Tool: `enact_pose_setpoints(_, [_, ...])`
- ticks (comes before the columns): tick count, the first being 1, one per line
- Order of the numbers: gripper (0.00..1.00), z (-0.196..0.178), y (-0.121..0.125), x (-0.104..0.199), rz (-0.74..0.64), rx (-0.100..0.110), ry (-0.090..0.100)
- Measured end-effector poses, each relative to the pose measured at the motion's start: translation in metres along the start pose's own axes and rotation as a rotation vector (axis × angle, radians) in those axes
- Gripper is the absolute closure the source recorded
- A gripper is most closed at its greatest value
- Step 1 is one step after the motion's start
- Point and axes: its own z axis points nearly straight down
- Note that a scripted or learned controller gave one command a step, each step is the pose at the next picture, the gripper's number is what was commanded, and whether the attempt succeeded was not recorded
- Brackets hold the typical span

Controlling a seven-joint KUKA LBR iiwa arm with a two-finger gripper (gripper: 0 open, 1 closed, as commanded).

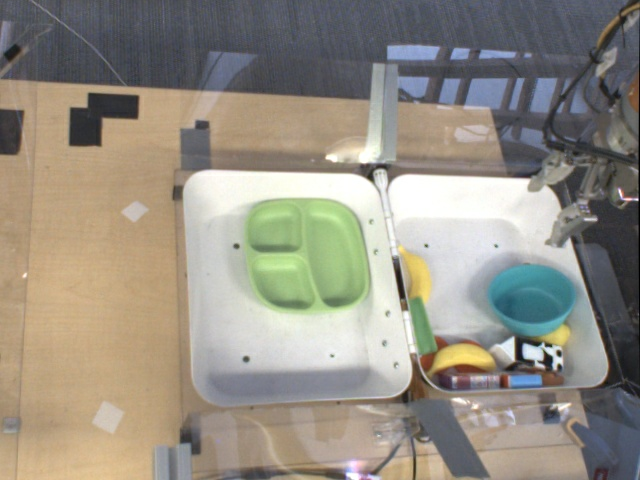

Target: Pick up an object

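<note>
Tool (563, 200) open and empty over right bin's (470, 208) far corner, teal bowl (532, 299) nearby below.

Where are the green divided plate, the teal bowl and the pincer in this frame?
green divided plate (305, 254): camera view, on the ridge between its compartments.
teal bowl (531, 299): camera view, inside its hollow.
pincer (566, 204): camera view, midway between its fingertips, at the right bin's upper right corner.
</note>
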Motion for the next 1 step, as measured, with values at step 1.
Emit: enact_pose_setpoints(1, [0.00, 0.1432, 0.0034, -0.0635, -0.130, -0.008, 0.016])
